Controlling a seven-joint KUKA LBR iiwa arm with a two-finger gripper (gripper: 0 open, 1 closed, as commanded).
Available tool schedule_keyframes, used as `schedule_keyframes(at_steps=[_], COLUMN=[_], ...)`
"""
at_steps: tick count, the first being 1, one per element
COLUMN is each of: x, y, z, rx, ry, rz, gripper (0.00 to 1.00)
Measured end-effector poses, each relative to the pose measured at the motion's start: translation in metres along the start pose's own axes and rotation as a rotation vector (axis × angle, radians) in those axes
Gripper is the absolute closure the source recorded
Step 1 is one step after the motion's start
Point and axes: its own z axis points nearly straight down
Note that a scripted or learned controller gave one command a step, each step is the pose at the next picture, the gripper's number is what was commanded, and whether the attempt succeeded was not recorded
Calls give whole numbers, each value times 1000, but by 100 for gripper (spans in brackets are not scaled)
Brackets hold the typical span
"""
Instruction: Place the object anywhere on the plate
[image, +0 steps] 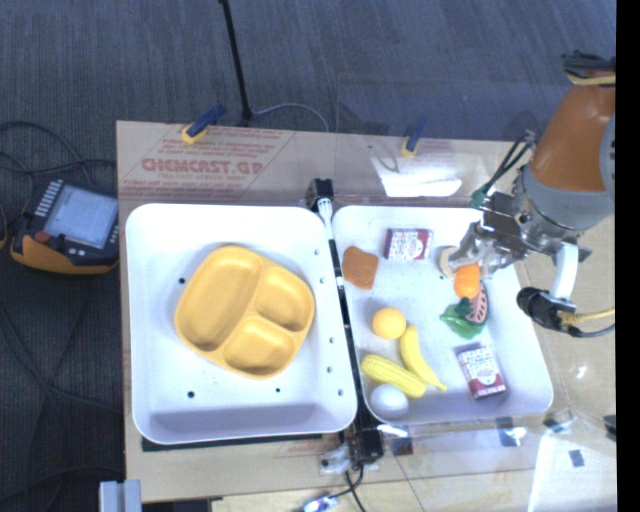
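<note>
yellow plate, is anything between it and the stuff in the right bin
Only the two bins' raised rims meeting in the middle. The yellow plate lies alone in the left bin; the gripper is over the right bin, near the orange.

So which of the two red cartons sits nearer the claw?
The red carton at the bin's far edge, beside the brown piece; the other carton lies near the front corner.

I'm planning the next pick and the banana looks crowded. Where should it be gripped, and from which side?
Grip the banana near its upper end, coming straight down with the pincer closing across its narrow width. It lies flat on the bin floor, and its lower half sits against the corn, so the upper end probably leaves more room for fingers.
</note>
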Motion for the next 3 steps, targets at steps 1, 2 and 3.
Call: schedule_keyframes(at_steps=[1,2,3], x=[0,-13,-20], y=[0,-69,-68], z=[0,-30,13], rx=[0,0,0], ry=[0,0,1], rz=[0,-45,-426], gripper=[0,0,0])
